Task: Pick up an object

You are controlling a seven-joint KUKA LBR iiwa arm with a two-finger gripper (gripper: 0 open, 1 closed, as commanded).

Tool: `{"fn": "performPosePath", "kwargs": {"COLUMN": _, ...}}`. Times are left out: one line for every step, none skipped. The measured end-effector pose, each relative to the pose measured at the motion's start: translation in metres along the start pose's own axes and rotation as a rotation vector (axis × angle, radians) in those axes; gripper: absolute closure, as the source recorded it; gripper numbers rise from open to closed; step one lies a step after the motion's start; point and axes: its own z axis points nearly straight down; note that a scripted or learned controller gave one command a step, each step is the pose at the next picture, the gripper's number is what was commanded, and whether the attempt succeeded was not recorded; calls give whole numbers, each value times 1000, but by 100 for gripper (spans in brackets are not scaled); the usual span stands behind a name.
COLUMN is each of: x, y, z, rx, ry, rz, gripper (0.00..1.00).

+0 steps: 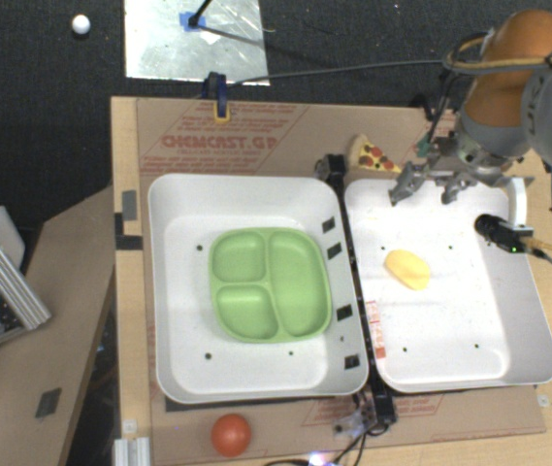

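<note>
The gripper [429, 188] hangs over the far edge of the right bin [508, 357], fingers spread, pinching nothing. A yellow object [407, 268] lies near that bin's middle, with bare floor around it. The left bin [174, 357] holds a green divided tray [269, 284]. A red ball [231, 434] sits on the table's near edge.

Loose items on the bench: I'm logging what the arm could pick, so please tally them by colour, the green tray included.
Green: 1, the divided tray in the left bin
Yellow: 1, the lump in the right bin
Orange-red: 1, the ball in front of the bins
Yellow with red spots: 1, the pizza slice toy behind the bins
Total: 4
</note>
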Motion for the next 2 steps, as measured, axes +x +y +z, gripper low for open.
{"fn": "performPosePath", "kwargs": {"x": 0, "y": 3, "z": -9, "rx": -14, "ry": -1, "rz": -2, "gripper": 0}}
{"fn": "performPosePath", "kwargs": {"x": 7, "y": 3, "z": 34, "rx": -12, "ry": -2, "rz": -4, "gripper": 0}}
